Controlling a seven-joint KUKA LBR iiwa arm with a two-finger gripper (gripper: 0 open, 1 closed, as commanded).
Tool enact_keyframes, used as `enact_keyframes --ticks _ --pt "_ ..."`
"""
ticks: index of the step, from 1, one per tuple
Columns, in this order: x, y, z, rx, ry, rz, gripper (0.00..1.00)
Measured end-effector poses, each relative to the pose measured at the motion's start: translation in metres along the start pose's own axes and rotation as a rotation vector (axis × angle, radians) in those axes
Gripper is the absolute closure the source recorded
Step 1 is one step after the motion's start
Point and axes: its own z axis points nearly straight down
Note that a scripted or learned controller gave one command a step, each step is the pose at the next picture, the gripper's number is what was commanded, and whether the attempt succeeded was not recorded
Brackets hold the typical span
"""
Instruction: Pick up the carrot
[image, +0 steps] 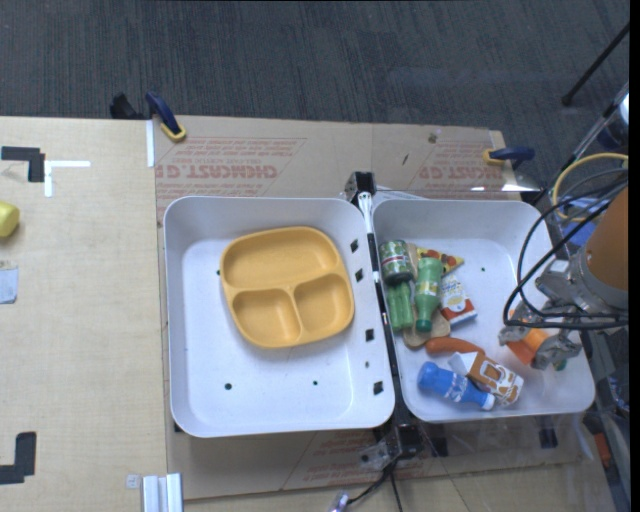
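Dark carpet behind, light wood bench (80, 330) with cardboard under two white bins. Left bin (190, 400) carries a yellow divided plate (287, 285). Right bin (500, 225) holds the clutter: green can (396, 261) and green bottle (427, 290) against the wall shared with the left bin, a small carton (455, 300) beside them, the blue bottle (452, 386) and an orange-white box (495, 378) toward the bin's near edge. The carrot (452, 346) looks to be the orange piece lying flat mid-bin, long axis roughly parallel to the bin's near edge, just below the green bottle's base and touching or nearly touching the box and blue bottle cap; can't tell which. The hand (540, 345) sits at the bin's right edge, near the right end of the bench, cables looped above it. There's something orange at the tip, but I can't tell whether that's hardware or an item, and I can't tell its state from here. For a clean pick I'd bring it toward the bin centre, line up across the carrot's short axis, and come straight down over the free middle section, away from the box end. Risk I see: tight neighbours, so a skewed approach would likely nudge the blue bottle or box and roll the carrot off line.
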Motion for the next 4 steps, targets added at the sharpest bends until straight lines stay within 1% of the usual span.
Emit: enact_keyframes --ticks 1,2,3,4 --pt "-0.004 -0.002 -0.010 0.006 -0.005 0.000 1.00" --pt "-0.004 -0.002 -0.010 0.005 -0.005 0.000 0.00" --pt "0.006 0.005 0.029 -0.023 0.007 -0.087 0.00" --pt "0.005 0.002 0.020 -0.017 0.007 -0.086 1.00"
